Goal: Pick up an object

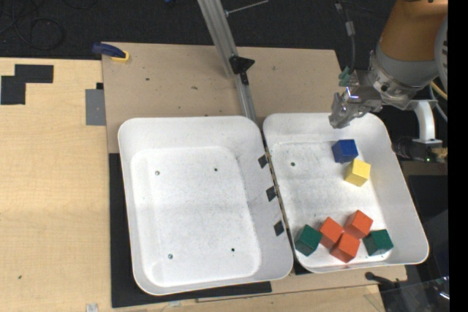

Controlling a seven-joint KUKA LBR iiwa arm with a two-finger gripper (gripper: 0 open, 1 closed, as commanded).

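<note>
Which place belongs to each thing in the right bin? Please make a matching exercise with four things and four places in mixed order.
Things:
1. blue cube
2. yellow cube
3. gripper
4. cluster of orange and green cubes

Places:
A. near corner of the right bin
B. just in front of the blue cube
C. above the bin's far edge
D. just in front of the gripper, in the bin's far part

Pairs: 1-D, 2-B, 3-C, 4-A
</note>
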